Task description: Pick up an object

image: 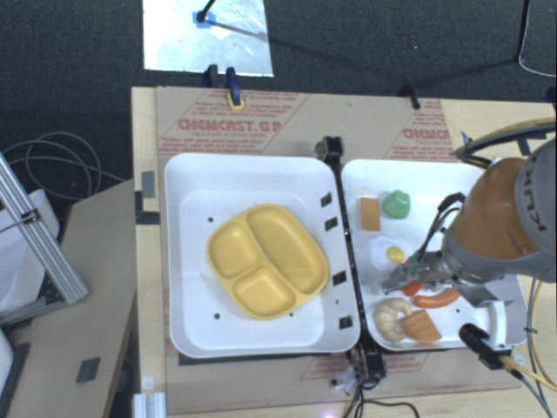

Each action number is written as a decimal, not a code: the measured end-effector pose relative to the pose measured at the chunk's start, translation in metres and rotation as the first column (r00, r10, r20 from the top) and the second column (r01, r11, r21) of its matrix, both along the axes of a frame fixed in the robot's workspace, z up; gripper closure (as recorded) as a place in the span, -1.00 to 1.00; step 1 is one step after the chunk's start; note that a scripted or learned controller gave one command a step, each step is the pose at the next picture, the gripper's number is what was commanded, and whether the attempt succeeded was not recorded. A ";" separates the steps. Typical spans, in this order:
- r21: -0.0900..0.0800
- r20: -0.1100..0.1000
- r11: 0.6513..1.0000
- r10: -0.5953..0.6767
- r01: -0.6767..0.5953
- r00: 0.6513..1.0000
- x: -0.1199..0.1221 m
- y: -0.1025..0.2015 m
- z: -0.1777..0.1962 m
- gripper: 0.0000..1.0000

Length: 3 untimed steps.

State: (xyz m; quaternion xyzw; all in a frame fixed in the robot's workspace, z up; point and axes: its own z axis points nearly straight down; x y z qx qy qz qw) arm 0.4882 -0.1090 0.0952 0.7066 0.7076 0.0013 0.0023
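Two white bins sat side by side on a bench covered with brown sheet material. The sheet bore red printing: "CHEMCAST GP" [228, 125] read clearly behind the left bin [187, 259], and the same mark, partly cut off, showed behind the right bin [452, 171].

The left bin held a yellow tray [266, 259] with three compartments, lying at a slant near the bin's middle.

The right bin held the small items. A green piece [397, 204] lay near the far wall, with an orange block [370, 213] just beside it on the left. Nearer the middle lay a fried egg [389, 253], white with a yellow yolk. Toward the near wall a croissant [391, 313] lay touching a tan waffle [421, 326]. A red sausage [438, 299] lay just past the waffle, partly under the arm.

The arm [503, 220] reached in from the right, its orange band over the right bin. The gripper [403, 279] hung low between the egg and the croissant, just beside the sausage's left end. Whether it was spread or pinched together could not be told, and no item could be seen caught in it.

Behind the bench lay a shiny square sheet [207, 24] with a blue mark, and a yellow-and-blue clamp [233, 90] sat at the bench's far edge.
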 end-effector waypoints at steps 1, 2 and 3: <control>0.000 0.003 1.000 0.005 -0.005 1.000 0.077 -0.006 -0.010 -1.00; 0.002 -0.005 1.000 -0.001 0.001 1.000 0.044 -0.012 -0.011 -1.00; -0.002 -0.003 1.000 -0.006 0.006 1.000 0.037 -0.083 -0.010 -1.00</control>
